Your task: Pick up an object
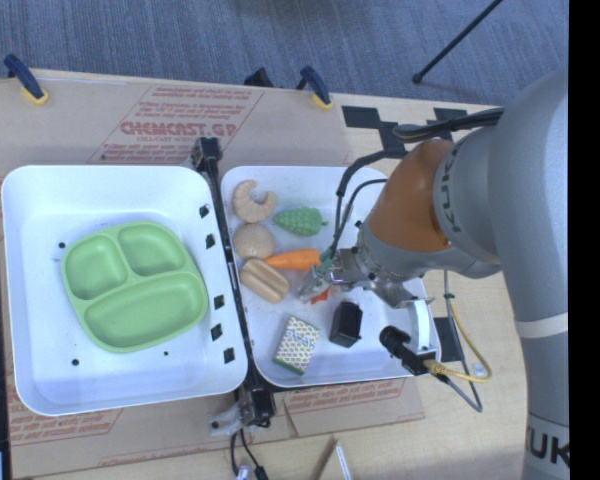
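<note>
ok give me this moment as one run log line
arm over right bin | gripper low beside carrot | grasp unconfirmed | green tray in left bin

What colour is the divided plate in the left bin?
Light green, plain with no pattern. The plate shows clearly in the camera view.

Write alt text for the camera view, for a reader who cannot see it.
A grey robot arm reaches from the right over the right white bin, which holds a toy carrot, a bread roll, a green leafy toy, a patterned box and a black block. The left bin holds a green divided plate.
</note>
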Tool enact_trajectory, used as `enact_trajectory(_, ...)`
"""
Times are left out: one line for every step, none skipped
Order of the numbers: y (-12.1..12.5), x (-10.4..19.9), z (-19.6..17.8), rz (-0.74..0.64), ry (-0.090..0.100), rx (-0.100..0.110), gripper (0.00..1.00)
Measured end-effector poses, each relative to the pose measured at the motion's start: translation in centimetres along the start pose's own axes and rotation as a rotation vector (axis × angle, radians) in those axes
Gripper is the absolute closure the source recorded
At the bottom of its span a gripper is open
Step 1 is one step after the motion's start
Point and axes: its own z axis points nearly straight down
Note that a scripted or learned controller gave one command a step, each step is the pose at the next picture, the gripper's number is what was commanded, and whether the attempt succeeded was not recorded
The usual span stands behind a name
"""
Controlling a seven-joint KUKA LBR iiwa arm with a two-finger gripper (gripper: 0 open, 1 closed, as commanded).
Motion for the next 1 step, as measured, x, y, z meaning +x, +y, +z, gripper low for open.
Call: enact_trajectory(1.26, 1.71, -14.99, 0.005, -0.001, -0.006, 1.00)
